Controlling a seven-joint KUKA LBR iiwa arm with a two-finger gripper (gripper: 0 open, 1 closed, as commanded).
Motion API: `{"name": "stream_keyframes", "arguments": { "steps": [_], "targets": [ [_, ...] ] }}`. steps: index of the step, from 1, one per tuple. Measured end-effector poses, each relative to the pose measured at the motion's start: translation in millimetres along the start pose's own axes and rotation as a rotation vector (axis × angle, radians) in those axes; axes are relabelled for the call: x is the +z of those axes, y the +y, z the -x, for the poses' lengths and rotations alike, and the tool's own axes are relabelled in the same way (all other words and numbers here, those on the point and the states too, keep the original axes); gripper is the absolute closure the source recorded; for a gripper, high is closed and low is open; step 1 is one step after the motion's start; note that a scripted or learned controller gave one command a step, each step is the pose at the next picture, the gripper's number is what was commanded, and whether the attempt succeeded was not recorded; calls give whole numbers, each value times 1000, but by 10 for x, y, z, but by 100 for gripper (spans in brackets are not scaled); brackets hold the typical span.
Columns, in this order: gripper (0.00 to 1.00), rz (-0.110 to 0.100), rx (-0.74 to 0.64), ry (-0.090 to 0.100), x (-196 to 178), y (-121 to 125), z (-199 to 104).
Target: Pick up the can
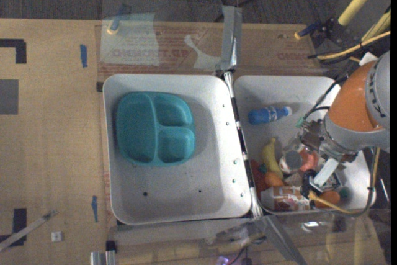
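Even, rather dim overhead light. The two shallow white plastic bins (pixel 229 152) look bright but not blown out; soft shadows lie along their inner walls. The whole picture is slightly soft, and the small objects in the right bin blur together.

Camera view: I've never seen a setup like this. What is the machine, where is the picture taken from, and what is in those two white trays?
One camera looks down at a slant on a bench. The grey and orange robot arm reaches in from the right; its gripper hangs low over a pile of small things in the right bin: a blue bottle, a banana, and others too jumbled to name. The left bin holds a teal divided plate. I cannot make out anything held.
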State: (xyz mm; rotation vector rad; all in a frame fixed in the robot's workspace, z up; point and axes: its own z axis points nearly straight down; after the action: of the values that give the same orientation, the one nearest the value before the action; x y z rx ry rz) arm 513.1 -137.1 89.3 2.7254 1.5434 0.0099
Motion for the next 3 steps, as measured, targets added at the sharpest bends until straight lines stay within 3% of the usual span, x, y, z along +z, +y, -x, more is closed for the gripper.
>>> {"name": "stream_keyframes", "arguments": {
  "steps": [1, 2, 3],
  "targets": [
    [0, -10, -117, 10, 4, 438, 517],
    [0, -8, -526, 1, -996, 56, 392],
    [0, -10, -469, 1, -318, -11, -165]
  ]
}}
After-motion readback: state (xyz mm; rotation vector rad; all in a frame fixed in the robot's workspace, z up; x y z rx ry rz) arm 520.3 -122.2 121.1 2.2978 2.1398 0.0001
